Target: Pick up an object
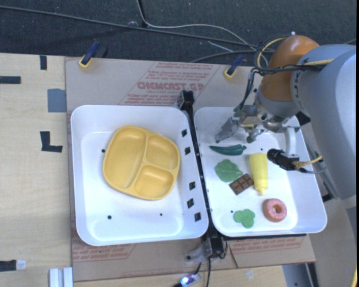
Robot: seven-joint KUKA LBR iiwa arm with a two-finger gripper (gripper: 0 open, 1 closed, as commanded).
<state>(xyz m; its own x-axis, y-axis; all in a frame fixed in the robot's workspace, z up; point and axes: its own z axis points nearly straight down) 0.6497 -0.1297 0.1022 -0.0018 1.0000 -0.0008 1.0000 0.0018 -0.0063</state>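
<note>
Jaws (236,131) above green pepper (228,149), mustard bottle (259,172), leaf (228,170), chocolate (241,184) nearby

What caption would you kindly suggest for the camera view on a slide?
Grey arm's tool hovers above a dark green toy pepper in the right white bin; a yellow sectioned plate fills the left.

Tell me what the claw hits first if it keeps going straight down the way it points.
Most likely the green pepper: the claw points down and left, its tips just above the pepper in the right bin. Height is hard to judge from this slanted view, so it may meet the bin floor beside the pepper instead.
</note>
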